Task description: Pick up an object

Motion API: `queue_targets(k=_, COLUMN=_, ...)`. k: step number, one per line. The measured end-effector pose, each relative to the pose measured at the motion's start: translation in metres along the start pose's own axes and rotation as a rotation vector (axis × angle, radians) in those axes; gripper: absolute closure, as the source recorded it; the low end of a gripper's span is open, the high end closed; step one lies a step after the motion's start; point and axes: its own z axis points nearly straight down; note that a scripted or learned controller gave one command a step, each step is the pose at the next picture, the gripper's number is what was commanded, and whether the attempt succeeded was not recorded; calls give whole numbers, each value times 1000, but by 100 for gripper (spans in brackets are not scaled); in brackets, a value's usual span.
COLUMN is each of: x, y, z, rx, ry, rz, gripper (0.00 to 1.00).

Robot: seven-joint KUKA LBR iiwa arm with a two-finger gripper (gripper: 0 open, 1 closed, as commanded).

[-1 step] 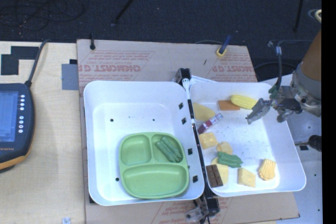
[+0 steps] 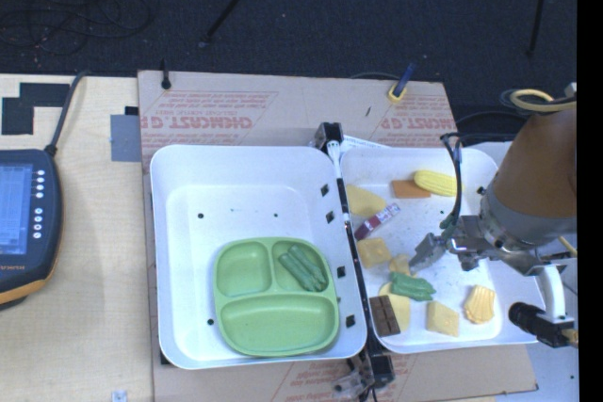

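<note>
My gripper point(image 2: 446, 257) hangs over the middle of the right bin point(image 2: 490, 163), open, with nothing between its fingers. Its left finger point(image 2: 425, 251) is just above a green pepper-like piece point(image 2: 412, 286) and next to a small yellow block point(image 2: 400, 265). Around it lie a yellow corn cob point(image 2: 435, 182), an orange slab point(image 2: 409, 188), a yellow wedge point(image 2: 364, 201), a red-and-purple tube point(image 2: 377, 221), a yellow cube point(image 2: 374, 251), a brown chocolate bar point(image 2: 384, 315), a yellow block point(image 2: 442, 318) and a ridged yellow piece point(image 2: 480, 304).
The left bin point(image 2: 188, 193) holds a green divided plate point(image 2: 273, 320) with green beans point(image 2: 302, 267) in its upper right compartment. A black divider rail point(image 2: 341, 231) runs between the bins. A teach pendant point(image 2: 24, 221) rests on the bench at far left.
</note>
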Motion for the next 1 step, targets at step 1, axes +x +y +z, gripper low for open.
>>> queue_targets(k=1, x=19, y=-11, z=102, rx=-14, ry=0, rz=0, gripper=0)
